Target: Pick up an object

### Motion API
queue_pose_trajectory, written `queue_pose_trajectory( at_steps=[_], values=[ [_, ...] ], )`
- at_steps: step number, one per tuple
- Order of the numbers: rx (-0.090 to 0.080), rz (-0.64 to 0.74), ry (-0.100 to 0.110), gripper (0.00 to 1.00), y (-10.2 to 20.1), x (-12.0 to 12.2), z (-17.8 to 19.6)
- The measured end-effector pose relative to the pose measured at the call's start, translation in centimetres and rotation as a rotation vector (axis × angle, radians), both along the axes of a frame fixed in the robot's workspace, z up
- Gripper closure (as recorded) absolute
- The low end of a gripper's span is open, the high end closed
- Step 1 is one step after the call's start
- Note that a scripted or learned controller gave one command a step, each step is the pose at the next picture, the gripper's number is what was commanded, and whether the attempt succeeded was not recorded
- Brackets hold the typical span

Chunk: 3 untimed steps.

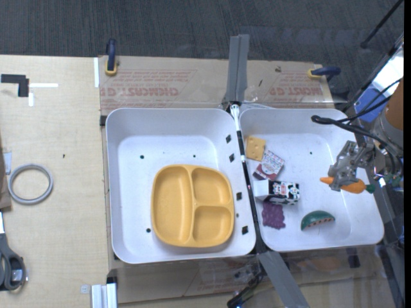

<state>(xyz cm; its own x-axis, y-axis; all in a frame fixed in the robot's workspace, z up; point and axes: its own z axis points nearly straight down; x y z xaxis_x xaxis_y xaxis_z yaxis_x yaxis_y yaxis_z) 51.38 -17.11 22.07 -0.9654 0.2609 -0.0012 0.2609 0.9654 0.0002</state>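
- Reversed red print on the cardboard [212, 85] beyond the bins cannot be read.
- The tool [345, 172] sits at the right bin's [289, 124] right side, touching a toy carrot [350, 186]; whether its fingers pinch the carrot cannot be told.
- A small cow-print carton [284, 191] lies mid-bin, its label too small to read.

Two shallow white bins sit side by side at mid-frame: the left bin [122, 191] holds one yellow divided plate [192, 205], and the right bin [302, 127] holds six small things. These are one cheese wedge [256, 148], one snack packet [269, 164], one small black-and-white carton [284, 191], one bunch of purple grapes [273, 216], one watermelon slice [317, 220] and one orange carrot [347, 185]. At the left of the frame lie one roll of grey tape [29, 183] and one pair of scissors [10, 268], and two clamps [112, 58] grip the cardboard's upper edge.
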Motion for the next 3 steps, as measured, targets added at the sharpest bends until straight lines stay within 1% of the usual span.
queue_pose_trajectory(
  at_steps=[1, 2, 3],
  values=[
    [-0.001, 0.087, -0.002, 1.0, 0.9, 2.1, 1.0],
    [-0.002, 0.242, -0.004, 1.0, 1.8, -0.6, 13.6],
    [0.0, 0.192, -0.001, 1.0, -3.0, -1.2, 7.0]
  ],
)
